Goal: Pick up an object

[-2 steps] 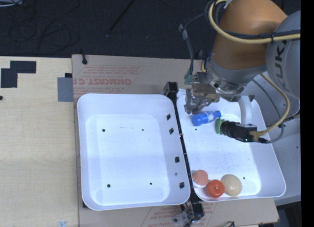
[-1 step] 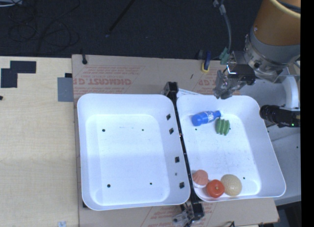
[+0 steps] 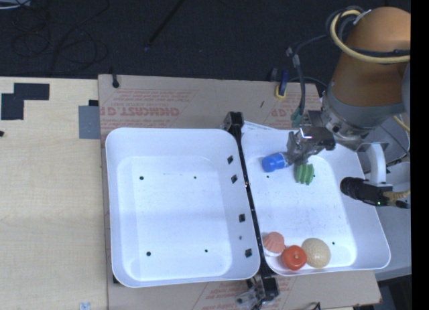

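Note:
My gripper [image 3: 299, 157] hangs over the upper part of the right bin [image 3: 362, 235], reaching in from the right. A blue cylinder [image 3: 273, 163] lies just to its left, close to the fingertips. A green ridged object [image 3: 305, 173] lies right below the gripper. Along the bin's front edge sit a pink shell-like piece [image 3: 273, 242], a red tomato-like ball [image 3: 293, 257] and a tan round object [image 3: 316, 252]. Nothing shows clearly between the fingers.
The left bin [image 3: 120, 235] sits beside the right one, with a black divider strip [image 3: 242, 188] between them. A black handle-like part [image 3: 365, 191] juts over the right bin's right rim. Cardboard lies under both bins.

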`<state>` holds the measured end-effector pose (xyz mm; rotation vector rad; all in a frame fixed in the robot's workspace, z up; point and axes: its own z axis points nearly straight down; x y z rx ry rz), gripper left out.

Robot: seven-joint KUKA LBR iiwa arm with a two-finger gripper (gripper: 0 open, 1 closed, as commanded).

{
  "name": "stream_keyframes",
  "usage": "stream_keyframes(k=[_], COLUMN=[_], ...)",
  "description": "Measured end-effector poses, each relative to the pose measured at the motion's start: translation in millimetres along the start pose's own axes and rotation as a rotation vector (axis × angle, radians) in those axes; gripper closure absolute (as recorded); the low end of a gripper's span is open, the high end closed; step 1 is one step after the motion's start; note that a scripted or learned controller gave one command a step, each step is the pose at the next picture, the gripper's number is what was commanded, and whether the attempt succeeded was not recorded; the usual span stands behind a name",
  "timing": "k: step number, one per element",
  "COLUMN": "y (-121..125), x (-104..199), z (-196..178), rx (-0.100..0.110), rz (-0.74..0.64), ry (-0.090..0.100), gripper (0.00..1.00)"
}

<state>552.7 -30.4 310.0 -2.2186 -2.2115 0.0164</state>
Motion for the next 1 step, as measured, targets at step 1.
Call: stream_keyframes(k=[1], y=[60.7], x=[-88.1], z=[-50.7], rx=[-0.02], rz=[0.002], ry=[-0.004], gripper=[1.0])
